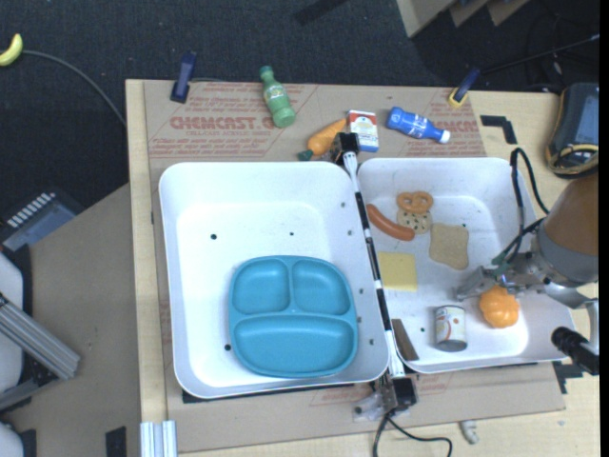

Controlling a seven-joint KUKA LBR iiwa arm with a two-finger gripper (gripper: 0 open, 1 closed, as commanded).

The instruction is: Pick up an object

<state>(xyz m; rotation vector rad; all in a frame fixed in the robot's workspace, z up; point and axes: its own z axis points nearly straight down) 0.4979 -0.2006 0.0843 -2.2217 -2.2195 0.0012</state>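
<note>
The tool (492,284) hangs in the right bin (476,174), touching the orange (499,307); whether it pinches cannot be told; a can (450,328) lies just beside the orange.

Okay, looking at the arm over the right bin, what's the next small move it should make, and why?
Probably a short drop straight onto the orange. The gripper sits at that fruit's upper edge in the right bin, and nothing shows between its fingers. The can stands just left, so avoid drifting that way.
</note>
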